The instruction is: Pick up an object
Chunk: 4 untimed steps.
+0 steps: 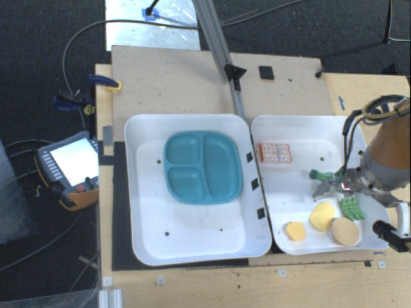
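teal divided plate (203,166) in left bin (144,236); yellow pieces (323,216) in right bin (302,130), fingers (324,186) spread above

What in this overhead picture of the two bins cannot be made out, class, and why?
- Gripper: too small and blurred in the camera view to read its fingers.
- Green object: partly covered by the wrist; its shape is unclear.
- Red-and-white packet: print too small to read.
- Arm: cut off by the right edge.
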Tool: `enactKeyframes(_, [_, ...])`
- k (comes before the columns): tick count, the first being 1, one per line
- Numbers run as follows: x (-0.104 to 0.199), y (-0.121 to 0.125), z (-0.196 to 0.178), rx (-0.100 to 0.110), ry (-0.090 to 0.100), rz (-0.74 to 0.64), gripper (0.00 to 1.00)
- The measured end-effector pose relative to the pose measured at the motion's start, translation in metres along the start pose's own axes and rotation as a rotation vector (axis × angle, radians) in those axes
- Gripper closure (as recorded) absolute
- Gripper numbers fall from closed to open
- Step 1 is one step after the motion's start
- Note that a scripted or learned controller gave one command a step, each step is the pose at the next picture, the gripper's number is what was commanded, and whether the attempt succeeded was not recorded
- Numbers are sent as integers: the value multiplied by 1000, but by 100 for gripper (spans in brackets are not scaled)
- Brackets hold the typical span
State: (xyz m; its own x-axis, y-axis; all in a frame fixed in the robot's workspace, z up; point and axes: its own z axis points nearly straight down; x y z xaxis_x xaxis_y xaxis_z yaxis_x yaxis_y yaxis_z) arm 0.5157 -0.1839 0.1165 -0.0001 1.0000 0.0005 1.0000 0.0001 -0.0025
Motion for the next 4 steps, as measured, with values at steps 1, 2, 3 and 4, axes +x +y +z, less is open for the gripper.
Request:
enactKeyframes(1, [0,2,-14,-6,-2,-1,100])
enactKeyframes(2, [-7,6,-60,-9,-3,-4,100])
enactKeyframes(3, [-1,12,-122,-11,-3,-6,100])
enactKeyframes(4, [-1,14,-161,-9,-2,-6,100])
